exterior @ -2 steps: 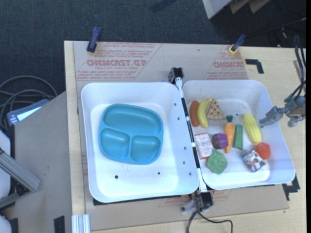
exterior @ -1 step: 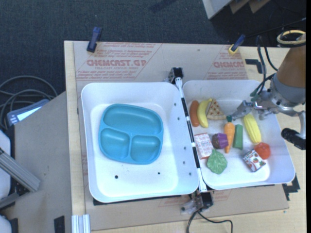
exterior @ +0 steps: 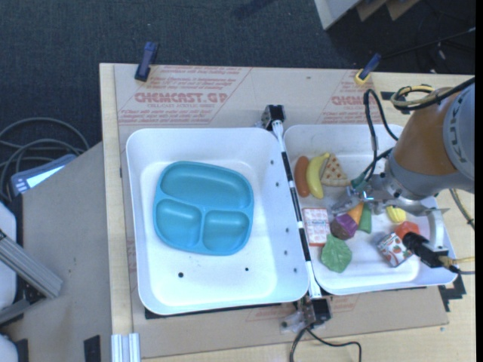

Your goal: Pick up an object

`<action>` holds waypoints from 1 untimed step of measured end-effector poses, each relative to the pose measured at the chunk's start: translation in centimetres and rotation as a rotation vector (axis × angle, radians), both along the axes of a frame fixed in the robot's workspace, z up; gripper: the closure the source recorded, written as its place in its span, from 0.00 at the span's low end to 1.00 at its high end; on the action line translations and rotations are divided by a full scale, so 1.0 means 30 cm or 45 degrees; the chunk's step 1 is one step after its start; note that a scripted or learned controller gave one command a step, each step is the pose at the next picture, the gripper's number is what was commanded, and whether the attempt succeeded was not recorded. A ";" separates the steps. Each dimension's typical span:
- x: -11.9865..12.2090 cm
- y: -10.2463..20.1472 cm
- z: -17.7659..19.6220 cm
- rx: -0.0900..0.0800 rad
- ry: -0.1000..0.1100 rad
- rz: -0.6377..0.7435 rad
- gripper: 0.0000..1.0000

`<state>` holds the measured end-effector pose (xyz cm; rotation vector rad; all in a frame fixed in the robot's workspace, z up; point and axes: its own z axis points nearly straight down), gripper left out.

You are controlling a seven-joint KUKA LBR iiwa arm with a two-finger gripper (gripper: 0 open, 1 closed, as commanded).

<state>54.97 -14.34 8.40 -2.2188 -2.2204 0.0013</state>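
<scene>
Two white bins [exterior: 143, 202], one blue tray [exterior: 203, 207], tool [exterior: 361, 200] grip state unclear

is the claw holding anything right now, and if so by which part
Cannot be told. The claw is down among the toy food in the right bin, just above the purple piece, but its tips are too small and cluttered to show a hold.
</scene>
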 end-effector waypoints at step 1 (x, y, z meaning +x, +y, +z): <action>0.003 -0.003 0.036 -0.003 -0.004 -0.001 1.00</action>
